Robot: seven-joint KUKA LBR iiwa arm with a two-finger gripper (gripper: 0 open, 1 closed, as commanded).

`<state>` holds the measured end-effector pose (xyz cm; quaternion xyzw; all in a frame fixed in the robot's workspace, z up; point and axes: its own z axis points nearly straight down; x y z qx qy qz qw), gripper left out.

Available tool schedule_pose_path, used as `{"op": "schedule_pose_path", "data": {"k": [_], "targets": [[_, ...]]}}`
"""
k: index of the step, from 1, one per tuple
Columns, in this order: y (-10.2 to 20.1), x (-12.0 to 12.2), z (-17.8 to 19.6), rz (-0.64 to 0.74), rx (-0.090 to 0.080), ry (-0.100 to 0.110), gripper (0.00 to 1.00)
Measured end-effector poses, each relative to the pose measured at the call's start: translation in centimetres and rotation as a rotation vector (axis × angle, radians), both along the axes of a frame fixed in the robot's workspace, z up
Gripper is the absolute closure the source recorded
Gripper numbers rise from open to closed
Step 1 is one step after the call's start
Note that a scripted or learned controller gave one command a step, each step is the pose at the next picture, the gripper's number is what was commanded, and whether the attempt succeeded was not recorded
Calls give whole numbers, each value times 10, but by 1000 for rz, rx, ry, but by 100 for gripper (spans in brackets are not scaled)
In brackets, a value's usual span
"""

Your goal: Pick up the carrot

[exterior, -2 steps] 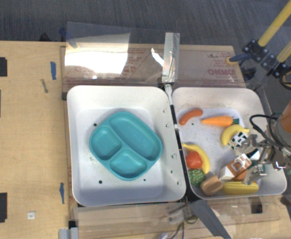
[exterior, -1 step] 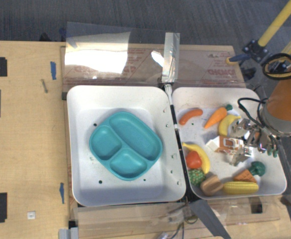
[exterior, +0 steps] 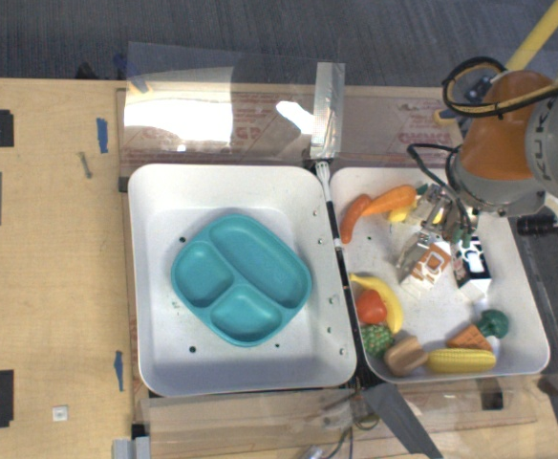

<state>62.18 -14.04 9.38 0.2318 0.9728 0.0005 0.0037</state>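
The carrot (exterior: pixel 470 338), a short orange cone with a green leafy top, lay near the front right corner of the right bin (exterior: pixel 523 285), just beside the corn cob (exterior: pixel 461 359). The gripper (exterior: pixel 427 249) hung near the bin's middle, well apart from the carrot, and whether it was apart or together could not be told. Judged by its look, the carrot was a light, stiff, smooth toy that could slip, so it was best taken across the thicker orange body near the green top, not at the narrow tip.
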Motion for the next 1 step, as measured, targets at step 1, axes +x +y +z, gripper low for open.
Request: {"op": "schedule_pose_path", "data": {"k": [1], "targets": [[50, 29, 51, -144, 1, -5, 0]]}}
